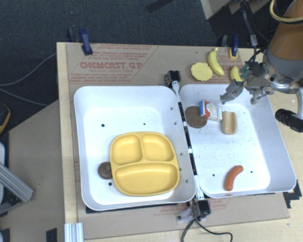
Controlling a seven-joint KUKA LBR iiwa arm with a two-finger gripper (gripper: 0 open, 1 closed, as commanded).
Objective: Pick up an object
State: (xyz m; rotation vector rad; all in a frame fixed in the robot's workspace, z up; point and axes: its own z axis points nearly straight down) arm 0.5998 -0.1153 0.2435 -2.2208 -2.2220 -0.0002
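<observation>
claw (pixel 244 91) spread open — above glossy white bin (pixel 272 150), smooth sausage (pixel 233 177).

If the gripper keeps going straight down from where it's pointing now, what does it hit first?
Probably bare floor of the right bin, near its top edge. The gripper hangs up and right of the small carton and bun; depth is unclear.

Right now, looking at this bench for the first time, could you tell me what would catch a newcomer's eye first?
The big yellow divided plate in the left bin stands out most, with a small brown disc at its left edge. In the right bin lie a sausage, a bread roll and a small carton, while the gripper hovers over that bin's far edge, holding nothing.
</observation>
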